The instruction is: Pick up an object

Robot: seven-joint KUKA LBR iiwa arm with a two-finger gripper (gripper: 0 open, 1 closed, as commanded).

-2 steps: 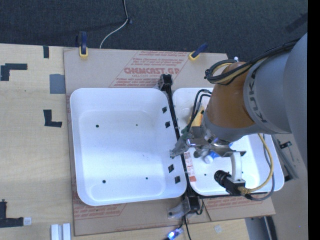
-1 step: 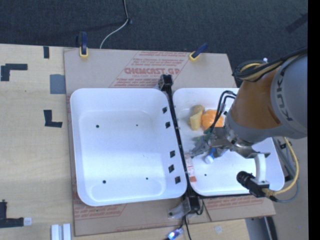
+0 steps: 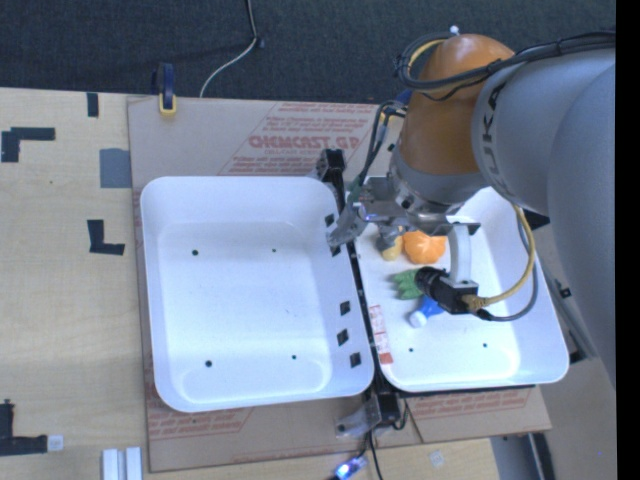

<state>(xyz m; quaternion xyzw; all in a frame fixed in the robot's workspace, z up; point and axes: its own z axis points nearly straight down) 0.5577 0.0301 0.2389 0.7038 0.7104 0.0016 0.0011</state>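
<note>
Pincer (image 3: pixel 392 226) over right bin (image 3: pixel 500 368) | grip state: cannot tell | orange object (image 3: pixel 428 248) just beside

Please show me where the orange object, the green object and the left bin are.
orange object (image 3: pixel 426 246): camera view, on its visible middle.
green object (image 3: pixel 404 283): camera view, on its visible middle.
left bin (image 3: pixel 240 298): camera view, on its bare floor.

The grey arm (image 3: pixel 560 118) reaches in from the right, its orange-banded wrist (image 3: pixel 455 98) pointing the gripper (image 3: pixel 385 218) straight down.
</note>
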